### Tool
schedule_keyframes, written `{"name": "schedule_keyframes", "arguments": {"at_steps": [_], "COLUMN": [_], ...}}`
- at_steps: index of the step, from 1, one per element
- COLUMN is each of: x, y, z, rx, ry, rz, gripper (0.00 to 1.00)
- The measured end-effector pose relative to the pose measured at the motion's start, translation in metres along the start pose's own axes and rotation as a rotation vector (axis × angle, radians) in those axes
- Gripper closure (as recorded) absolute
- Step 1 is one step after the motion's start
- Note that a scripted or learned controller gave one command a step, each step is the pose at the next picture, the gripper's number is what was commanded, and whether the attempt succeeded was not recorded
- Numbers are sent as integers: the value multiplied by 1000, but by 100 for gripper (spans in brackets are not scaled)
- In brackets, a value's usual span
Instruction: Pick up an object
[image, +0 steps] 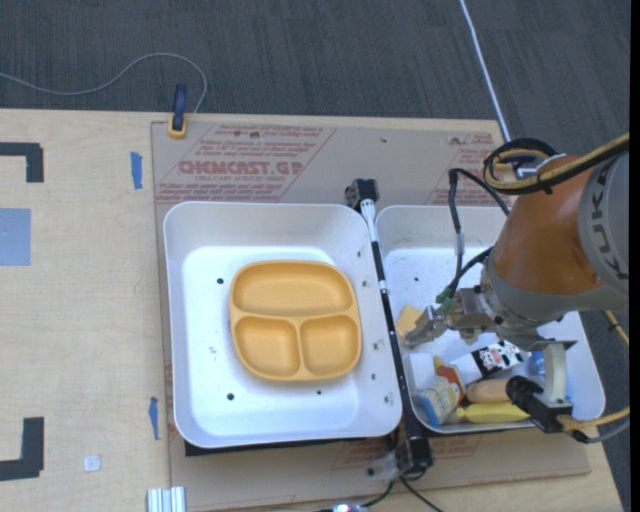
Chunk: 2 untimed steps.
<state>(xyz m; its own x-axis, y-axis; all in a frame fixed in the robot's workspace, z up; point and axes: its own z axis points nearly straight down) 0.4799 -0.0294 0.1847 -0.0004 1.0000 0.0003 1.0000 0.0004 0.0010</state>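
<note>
My gripper (433, 326) hangs low over the left part of the right bin (425, 262), with the grey and orange arm reaching in from the right. A yellow wedge (408, 320) lies just left of it, close to or touching the gripper's tip. Nothing shows as held. Below the gripper sit a small blue, white and orange pack (440, 396), a long yellow piece (492, 411) and a black-and-white patterned item (494, 357). A white and blue roll (553, 370) lies further right, partly hidden by the arm.
The left bin (190, 300) holds a yellow three-part plate (296, 320). A thin black divider (382, 290) runs between the two bins. Both bins rest on a cardboard sheet (250, 160) on the wooden bench.
</note>
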Motion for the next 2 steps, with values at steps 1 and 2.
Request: {"name": "schedule_keyframes", "arguments": {"at_steps": [1,2], "x": [0,0], "y": [0,0], "z": [0,0], "rx": [0,0], "ry": [0,0], "rz": [0,0], "gripper": [0,0]}}
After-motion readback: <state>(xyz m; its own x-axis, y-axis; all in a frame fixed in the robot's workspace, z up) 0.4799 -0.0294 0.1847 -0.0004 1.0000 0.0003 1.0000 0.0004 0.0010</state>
